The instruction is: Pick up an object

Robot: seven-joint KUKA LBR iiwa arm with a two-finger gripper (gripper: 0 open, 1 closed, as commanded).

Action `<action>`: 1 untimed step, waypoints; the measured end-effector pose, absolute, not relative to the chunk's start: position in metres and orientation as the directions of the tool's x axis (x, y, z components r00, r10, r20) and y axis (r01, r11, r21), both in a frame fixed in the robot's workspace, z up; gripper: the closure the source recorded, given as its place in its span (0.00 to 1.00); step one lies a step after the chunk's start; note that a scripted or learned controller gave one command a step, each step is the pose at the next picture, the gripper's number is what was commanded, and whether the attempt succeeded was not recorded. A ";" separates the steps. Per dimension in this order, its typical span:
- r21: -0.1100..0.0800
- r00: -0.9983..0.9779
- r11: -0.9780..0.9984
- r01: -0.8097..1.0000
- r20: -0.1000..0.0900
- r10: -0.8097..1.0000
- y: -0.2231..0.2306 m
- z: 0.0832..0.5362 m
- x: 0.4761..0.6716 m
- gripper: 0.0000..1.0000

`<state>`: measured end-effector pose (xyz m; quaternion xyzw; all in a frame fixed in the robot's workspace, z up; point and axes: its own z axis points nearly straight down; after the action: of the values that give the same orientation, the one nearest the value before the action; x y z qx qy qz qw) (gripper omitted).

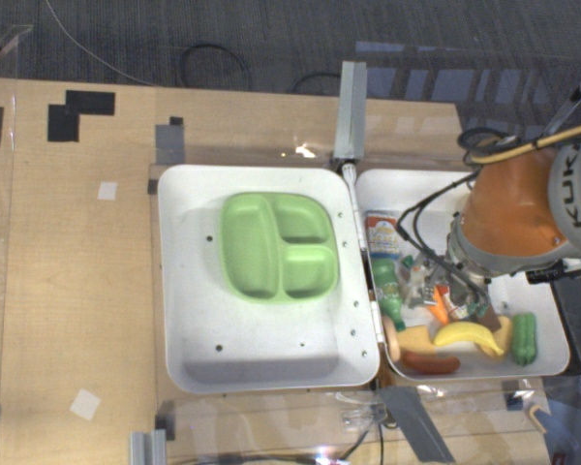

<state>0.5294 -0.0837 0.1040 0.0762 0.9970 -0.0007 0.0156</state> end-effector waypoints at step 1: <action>-0.007 -0.999 1.000 -0.026 -0.020 -0.026 -0.168 0.290 0.569 1.00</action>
<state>0.5687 -0.1676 0.2898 -0.0131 0.9999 -0.0032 0.0102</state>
